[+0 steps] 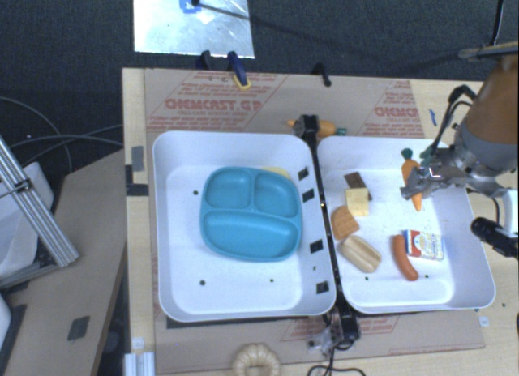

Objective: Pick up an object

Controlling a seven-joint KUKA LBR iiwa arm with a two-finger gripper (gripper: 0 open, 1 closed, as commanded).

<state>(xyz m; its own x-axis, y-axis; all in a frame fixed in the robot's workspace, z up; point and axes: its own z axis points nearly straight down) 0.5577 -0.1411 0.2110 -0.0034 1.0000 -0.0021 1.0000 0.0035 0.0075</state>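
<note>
My gripper [418,185] hangs over the far right part of the right bin [466,285], with the arm coming in from the right. An orange carrot [409,168] with a green top runs through the fingers, showing above and below them, and they look shut on it. Other items lie in the same bin: a brown block [354,180], a yellow cube [358,202], a round tan bread piece [345,223], a bun [361,254], a red sausage [404,258] and a small white carton [424,245].
The left bin [174,285] holds a blue divided plate [251,212] with a yellow item [277,172] tucked behind it. Black clips [308,127] join the bins along the middle wall. A pale ring [255,360] lies on the bench's front edge.
</note>
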